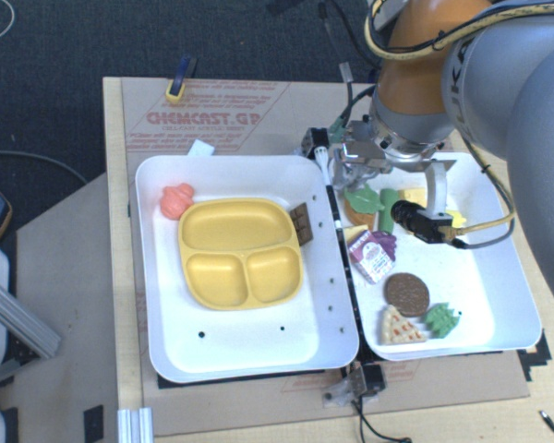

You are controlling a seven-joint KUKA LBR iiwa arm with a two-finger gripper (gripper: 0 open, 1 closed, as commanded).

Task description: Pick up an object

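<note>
Seen from the camera above, two shallow white bins are set side by side on a worktop [212, 123] covered with printed brown cardboard. The left bin [166, 330] holds three things: one yellow divided plate [240, 250] with three compartments, one pink toy [175, 200] just beyond the plate's far left corner, and one small dark brown block [301, 223] touching the plate's right edge. The right bin [499, 303] holds a cluster of small toy foods. One round brown cookie [407, 293] is seen near the middle, with one purple and white packet [373, 254] just beyond it. One waffle-patterned wedge [402, 327] and one small green leafy piece [441, 319] lie beside each other at the near side. One green piece [364, 198] and one yellow piece [448, 216] lie at the far side, partly hidden. The gripper [374, 169] is lowered over that far cluster, from the grey arm with its orange band. Whether it is apart or together cannot be told.
</note>
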